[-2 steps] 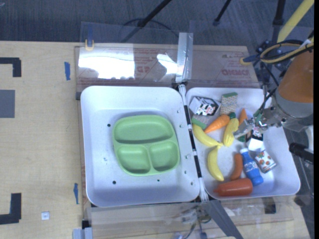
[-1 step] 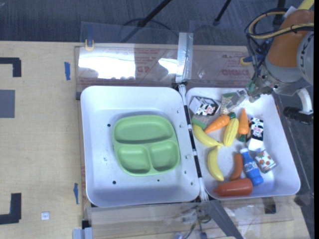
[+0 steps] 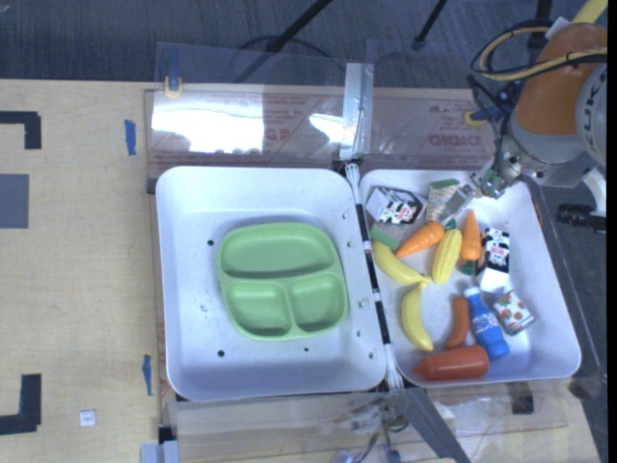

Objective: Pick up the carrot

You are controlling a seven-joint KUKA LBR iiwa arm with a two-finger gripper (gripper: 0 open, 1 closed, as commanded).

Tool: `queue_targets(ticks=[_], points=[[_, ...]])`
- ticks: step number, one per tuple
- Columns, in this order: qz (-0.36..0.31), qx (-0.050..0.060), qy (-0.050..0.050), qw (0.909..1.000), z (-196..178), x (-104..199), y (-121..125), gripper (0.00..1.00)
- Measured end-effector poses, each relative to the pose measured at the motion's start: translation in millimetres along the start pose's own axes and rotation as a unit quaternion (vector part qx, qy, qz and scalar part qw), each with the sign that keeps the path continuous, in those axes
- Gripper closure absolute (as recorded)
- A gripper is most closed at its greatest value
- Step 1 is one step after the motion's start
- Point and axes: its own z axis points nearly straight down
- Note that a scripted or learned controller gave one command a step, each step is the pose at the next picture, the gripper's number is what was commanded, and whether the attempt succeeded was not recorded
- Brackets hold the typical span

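Poised over the far right corner of the right bin (image 3: 554,355), the pincer (image 3: 492,183) hangs from the grey arm (image 3: 564,114) with nothing seen between its tips; how far apart they stand I cannot tell.

Toward the near left of the pincer lies the carrot (image 3: 421,239), an orange cone resting on the bin floor at a slant, its thick end up toward the pincer and its point aimed at the divider between the bins. Touching its lower side is a yellow banana (image 3: 395,263), and just to its right stands a corn cob (image 3: 446,255), with a second, slimmer orange carrot (image 3: 469,236) beyond that. Nearer the front edge lie another banana (image 3: 415,316), a blue bottle (image 3: 485,324) and a red sausage-shaped piece (image 3: 451,363). A small cow-patterned carton (image 3: 393,206) sits just behind the carrot.

Left of the carrot, across the divider, the left bin (image 3: 183,287) holds a green sectioned plate (image 3: 282,280). Both bins rest on the wooden worktop (image 3: 72,287).
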Motion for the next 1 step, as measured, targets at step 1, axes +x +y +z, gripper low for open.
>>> queue_targets(ticks=[1], points=[[-0.123, 0.000, 0.000, 0.9924, -3.7, 19.2, 11.0, 0.00]])
